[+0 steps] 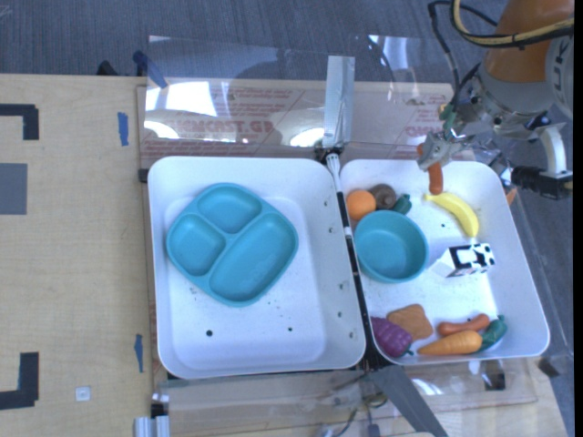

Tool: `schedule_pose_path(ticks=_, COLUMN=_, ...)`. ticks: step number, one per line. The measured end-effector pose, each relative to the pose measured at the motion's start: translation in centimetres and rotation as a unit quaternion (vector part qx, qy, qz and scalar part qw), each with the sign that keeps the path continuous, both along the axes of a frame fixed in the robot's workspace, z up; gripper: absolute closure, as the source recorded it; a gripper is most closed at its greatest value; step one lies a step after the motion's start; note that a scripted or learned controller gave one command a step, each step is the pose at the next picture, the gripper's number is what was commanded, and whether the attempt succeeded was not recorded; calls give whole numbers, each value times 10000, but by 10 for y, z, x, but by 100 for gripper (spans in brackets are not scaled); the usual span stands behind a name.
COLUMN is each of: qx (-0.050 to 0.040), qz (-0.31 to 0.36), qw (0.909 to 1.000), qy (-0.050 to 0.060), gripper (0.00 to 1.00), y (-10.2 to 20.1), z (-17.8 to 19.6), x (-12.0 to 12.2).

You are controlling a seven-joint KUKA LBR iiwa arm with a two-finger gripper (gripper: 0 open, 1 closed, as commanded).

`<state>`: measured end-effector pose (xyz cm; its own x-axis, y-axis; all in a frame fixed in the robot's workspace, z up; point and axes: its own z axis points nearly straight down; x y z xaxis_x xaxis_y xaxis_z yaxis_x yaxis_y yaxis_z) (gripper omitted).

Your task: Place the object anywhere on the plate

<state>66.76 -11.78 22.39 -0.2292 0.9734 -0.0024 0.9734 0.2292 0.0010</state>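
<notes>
Pincer (437,157) hangs over the right bin's (524,271) far rim, at 12 o'clock from the banana (457,211). Its fingers are closed on a small red-orange object (436,179), which hangs upright below them. Blue divided plate (231,242) lies in the left bin (182,335), well apart at 8 o'clock from the pincer. Right bin also holds a blue bowl (391,245), an orange (361,203) and a carrot (448,342).
</notes>
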Motion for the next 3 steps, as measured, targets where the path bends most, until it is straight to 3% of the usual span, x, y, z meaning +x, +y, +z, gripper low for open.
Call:
schedule_pose_path(ticks=1, qx=-1, qz=920, qw=9957, qy=-58, gripper=100, y=54, z=82, x=1)
schedule_pose_path(ticks=2, qx=-15, qz=888, qw=9960, qy=-19, gripper=100, y=-15, z=81, x=-94)
schedule_pose_path(ticks=3, qx=-36, qz=3311, qw=9436, qy=-45, gripper=100, y=-33, z=197, x=-132)
